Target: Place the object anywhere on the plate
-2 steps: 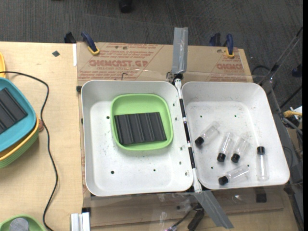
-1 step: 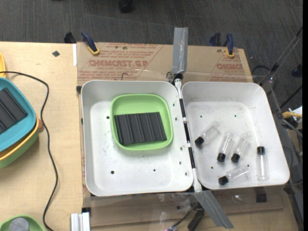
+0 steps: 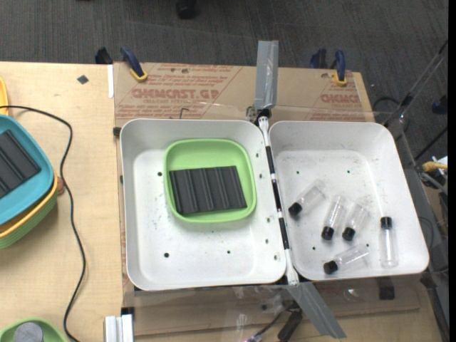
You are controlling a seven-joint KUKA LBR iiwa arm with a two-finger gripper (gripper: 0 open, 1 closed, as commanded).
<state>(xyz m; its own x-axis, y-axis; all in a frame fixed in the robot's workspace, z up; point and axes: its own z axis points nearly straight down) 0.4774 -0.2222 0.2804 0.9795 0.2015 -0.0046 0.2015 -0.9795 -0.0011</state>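
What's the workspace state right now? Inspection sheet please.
Surface: two shallow white bins, left bin and right bin, on a cardboard sheet.
Job's things: green square plastic plate in the left bin, a black ribbed pad on it; five clear plastic vials with black caps loose in the right bin.
Clutter: stacked teal and yellow trays at the left edge.
Grippers: nothing seen.
Cables: black cable across the wooden bench.
Surroundings: clamps at the cardboard's back edge; grey carpet.

Red print reading "CHEMCAST GP" runs across the brown cardboard sheet [image 3: 214, 91] along the bench's far edge, repeated in part toward its far right corner; smaller lines are illegible.
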